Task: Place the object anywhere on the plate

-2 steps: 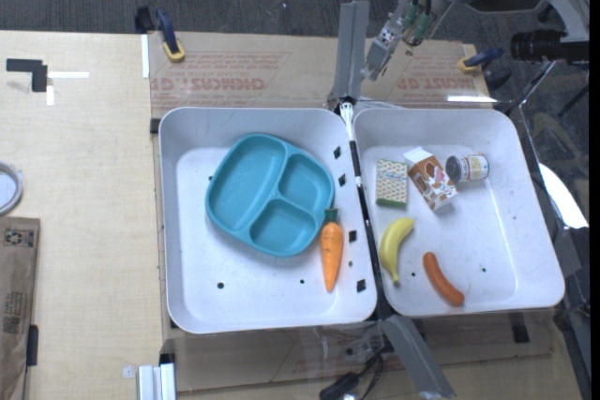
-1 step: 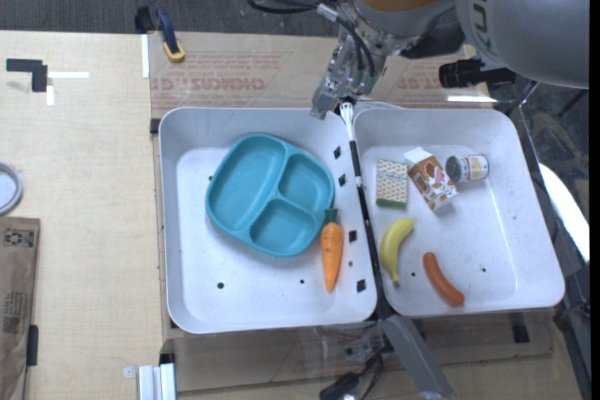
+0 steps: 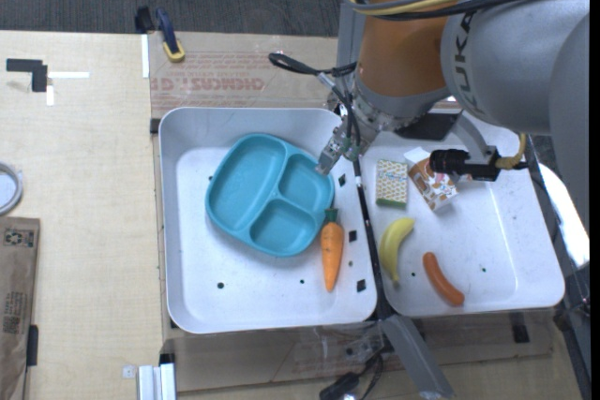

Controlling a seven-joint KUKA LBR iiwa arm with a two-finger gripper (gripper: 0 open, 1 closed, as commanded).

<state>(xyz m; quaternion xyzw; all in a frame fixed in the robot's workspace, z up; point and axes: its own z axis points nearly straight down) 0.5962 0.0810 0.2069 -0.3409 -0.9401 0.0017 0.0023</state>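
A blue plate (image 3: 267,194) with three compartments lies in the left bin (image 3: 187,286), toward its back right. An orange carrot (image 3: 332,254) with a green top lies on the bin floor, its top touching the plate's lower right rim and its tip pointing toward the front. My gripper (image 3: 330,157) hangs over the plate's right rim, above and behind the carrot. I see nothing held in it. The grey arm with its orange band looms over the wall between the bins.
The right bin (image 3: 525,239) holds a yellow-green sponge (image 3: 392,183), a small patterned carton (image 3: 433,185), a banana (image 3: 396,244) and a red sausage (image 3: 442,278). A cardboard sheet (image 3: 234,80) lies behind the left bin.
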